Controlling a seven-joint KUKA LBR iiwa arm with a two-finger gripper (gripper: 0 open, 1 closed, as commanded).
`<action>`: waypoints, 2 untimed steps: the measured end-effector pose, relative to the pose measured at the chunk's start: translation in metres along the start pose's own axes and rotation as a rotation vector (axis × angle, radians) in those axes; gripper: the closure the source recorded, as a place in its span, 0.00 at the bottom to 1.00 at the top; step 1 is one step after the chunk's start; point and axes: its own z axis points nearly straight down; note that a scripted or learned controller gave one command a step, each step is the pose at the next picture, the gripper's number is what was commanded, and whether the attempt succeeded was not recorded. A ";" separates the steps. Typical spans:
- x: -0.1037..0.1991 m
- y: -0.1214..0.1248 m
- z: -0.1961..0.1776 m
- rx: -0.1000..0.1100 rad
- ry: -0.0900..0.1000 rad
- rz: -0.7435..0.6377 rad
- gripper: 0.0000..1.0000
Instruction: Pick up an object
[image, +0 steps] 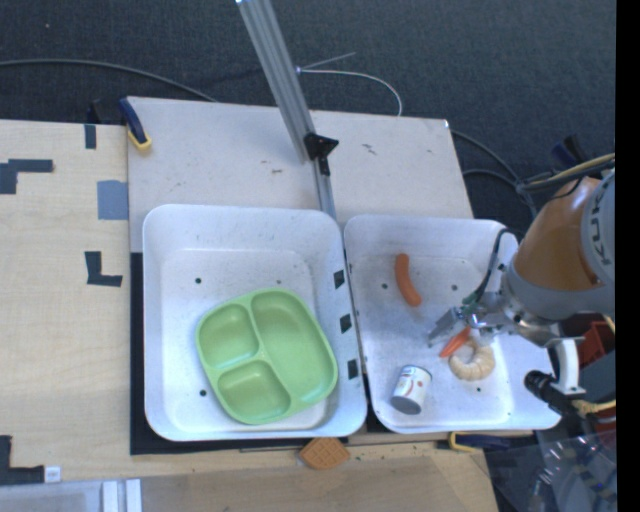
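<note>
In the right bin (380, 235) lie an orange sausage-shaped piece (407, 279), a tan ring like a bagel (472, 363), a small orange piece (457, 345) and a white can on its side (408, 389). My gripper (455, 328) reaches in from the right and sits low over the small orange piece, just above the tan ring. Its metal fingers (443, 327) point left and down. The small orange piece lies right at the fingertips; I cannot tell whether it is between them.
The left bin (160, 300) holds a green divided plate (265, 355). A grey metal pole (285, 75) slants across the back of the bench. A brown waffle-like piece (320, 454) lies outside the bins at the front edge.
</note>
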 end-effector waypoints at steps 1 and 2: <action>0.000 0.001 -0.013 -0.004 0.000 -0.001 1.00; 0.005 -0.006 -0.061 -0.011 -0.002 -0.001 1.00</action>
